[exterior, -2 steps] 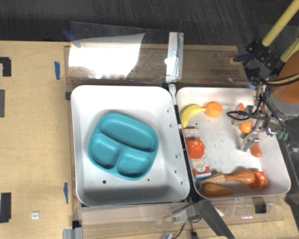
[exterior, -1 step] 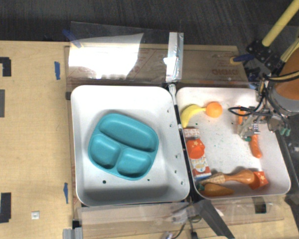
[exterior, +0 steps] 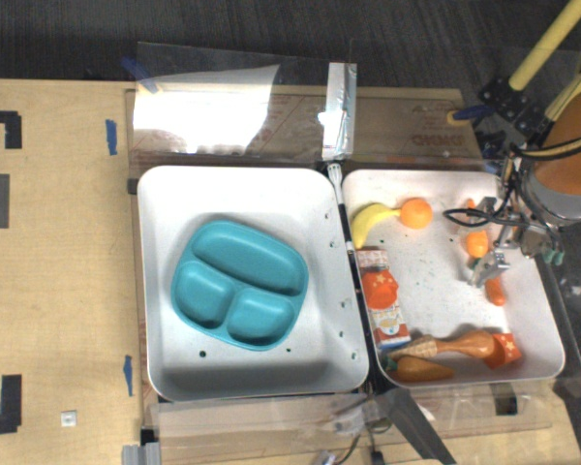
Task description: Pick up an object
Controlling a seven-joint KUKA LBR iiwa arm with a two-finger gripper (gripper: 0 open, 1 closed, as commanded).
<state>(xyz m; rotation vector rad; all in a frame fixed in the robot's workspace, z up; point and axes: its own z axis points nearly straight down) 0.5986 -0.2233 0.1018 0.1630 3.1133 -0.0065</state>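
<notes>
Along the left of the frame, bare tan tabletop (exterior: 48, 289) with black corner marks and short strips of blue tape. Right of that, filling the centre-left, the left white bin (exterior: 165, 201), holding a teal divided tray (exterior: 239, 283) with three compartments, lying a little tilted toward the lower right. Above that bin, in the upper middle, a sheet of clear plastic (exterior: 208, 105) catching glare, with a silvery taped strip (exterior: 339, 114) standing along its right edge. Further right, the right white bin (exterior: 436, 279), touching the left one along a shared rim. Inside it, at upper left, a yellow banana (exterior: 368, 221) with an orange ball (exterior: 416, 213) just beside its right end. Below the banana, against the bin's left wall, a flat packet (exterior: 382, 298) printed with a red tomato picture. Along the bottom wall, a brown bottle-shaped object (exterior: 455, 349) lying on its side, an orange-red piece (exterior: 504, 349) touching its right end. At centre right of this bin, a small orange fruit (exterior: 477, 243) and, lower, a small red-orange piece (exterior: 496, 293). Between those two, the jaws (exterior: 491, 263) hanging low over the bin floor, near both pieces; open or closed impossible to tell, nothing seen held. At the far right edge, the grey arm with its orange band (exterior: 566, 163), black cables trailing, and a yellow pole (exterior: 552, 32) slanting across the upper right corner.
</notes>
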